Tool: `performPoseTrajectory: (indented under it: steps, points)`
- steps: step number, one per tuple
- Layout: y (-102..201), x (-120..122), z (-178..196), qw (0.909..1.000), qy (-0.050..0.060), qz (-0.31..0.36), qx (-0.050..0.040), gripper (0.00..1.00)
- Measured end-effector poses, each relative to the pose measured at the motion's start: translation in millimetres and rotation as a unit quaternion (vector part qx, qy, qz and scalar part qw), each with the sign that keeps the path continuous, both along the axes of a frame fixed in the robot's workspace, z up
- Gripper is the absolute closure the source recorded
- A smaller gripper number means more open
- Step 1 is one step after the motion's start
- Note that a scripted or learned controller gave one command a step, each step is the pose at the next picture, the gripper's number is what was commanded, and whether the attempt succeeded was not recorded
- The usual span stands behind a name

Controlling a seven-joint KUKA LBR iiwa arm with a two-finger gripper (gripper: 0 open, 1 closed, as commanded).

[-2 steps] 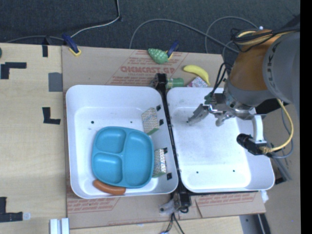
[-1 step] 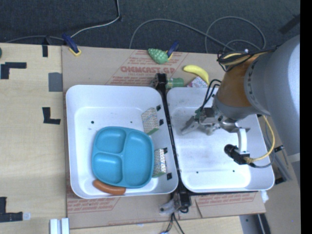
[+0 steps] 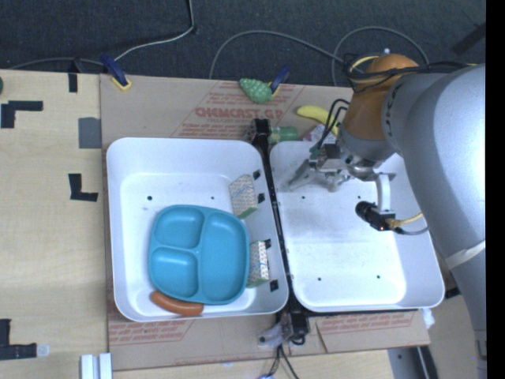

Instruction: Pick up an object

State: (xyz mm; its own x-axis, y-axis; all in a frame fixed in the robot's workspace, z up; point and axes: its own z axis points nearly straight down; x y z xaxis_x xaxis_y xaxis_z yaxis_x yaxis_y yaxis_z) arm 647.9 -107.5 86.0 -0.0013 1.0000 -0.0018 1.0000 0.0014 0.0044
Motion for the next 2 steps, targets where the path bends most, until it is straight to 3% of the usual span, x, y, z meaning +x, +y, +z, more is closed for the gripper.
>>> performPoseTrajectory:
  steps: [1,2]
  points:
    - [-12,21,0,1.0,0.001,0.0,0.0005,0.0]
    - [-1,21,0,1.0,0.001,0.0,-0.0004,0.0]
